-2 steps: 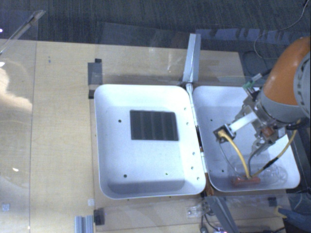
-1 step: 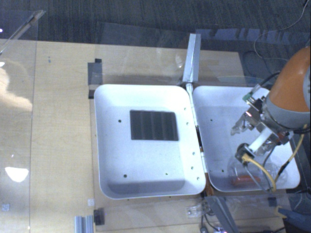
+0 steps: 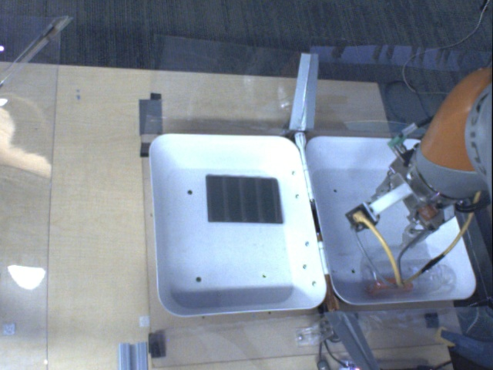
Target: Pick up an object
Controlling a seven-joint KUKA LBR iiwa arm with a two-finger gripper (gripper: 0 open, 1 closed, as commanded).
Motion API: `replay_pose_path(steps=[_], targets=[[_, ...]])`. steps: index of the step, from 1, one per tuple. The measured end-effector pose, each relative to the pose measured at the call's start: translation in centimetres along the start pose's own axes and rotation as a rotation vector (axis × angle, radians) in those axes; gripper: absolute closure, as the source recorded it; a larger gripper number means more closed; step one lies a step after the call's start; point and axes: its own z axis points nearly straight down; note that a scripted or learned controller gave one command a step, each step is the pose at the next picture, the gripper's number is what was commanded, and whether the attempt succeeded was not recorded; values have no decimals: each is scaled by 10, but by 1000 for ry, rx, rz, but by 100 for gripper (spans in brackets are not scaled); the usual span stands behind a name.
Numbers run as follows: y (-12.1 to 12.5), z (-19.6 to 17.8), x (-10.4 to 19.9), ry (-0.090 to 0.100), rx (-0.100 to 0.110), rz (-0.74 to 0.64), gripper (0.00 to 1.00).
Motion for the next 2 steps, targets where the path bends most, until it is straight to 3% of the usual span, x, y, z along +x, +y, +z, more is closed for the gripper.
replay_pose_path(steps=[1,2], targets=[[54,16,-23,1,0,-260,0],[54,16,-23,1,0,-260,0]])
